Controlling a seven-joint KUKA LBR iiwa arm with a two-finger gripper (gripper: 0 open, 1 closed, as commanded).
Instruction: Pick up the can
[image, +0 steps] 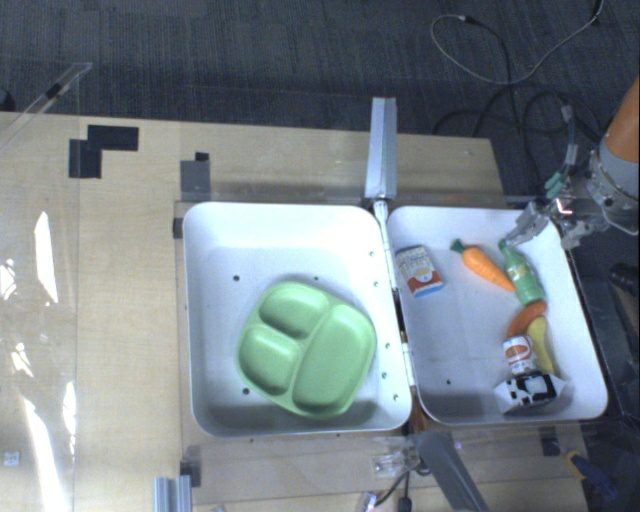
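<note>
Tabletop (120, 330): light wood surface that carried two shallow white bins side by side, with a clear panel lying over its left part and black marks near its upper left.
Left bin (210, 240): white, to the left of the central divider; it held one item.
Right bin (450, 390): white, to the right of the divider; it held the small items, most of them along its right wall.
Green tray (306, 347): pale green sectioned plate, lying tilted in the lower middle of the left bin.
Arm (622, 165): grey with an orange band, entered from the right edge at the level of the right bin's upper right corner.
Claw (535, 222): sat over the upper right corner of the right bin, just above the green bottle; whether its fingers were spread or closed could not be told, and nothing was seen between them.
Carton (419, 270): small box with an orange and white face, lay in the upper left part of the right bin, near the divider.
Carrot (484, 265): orange with a green top, lay slanted between the carton and the green bottle.
Green bottle (523, 275): lay just below the claw, along the right wall.
Black-and-white item (527, 391): lay in the lower right corner of the right bin, touching the can.
Can (517, 352): small, red and white, stood in the lower right part of the right bin, beside a yellow item (541, 345) and below an orange-red item (526, 318); it was well apart from the claw, which sat toward the opposite, upper end of the same wall.
</note>
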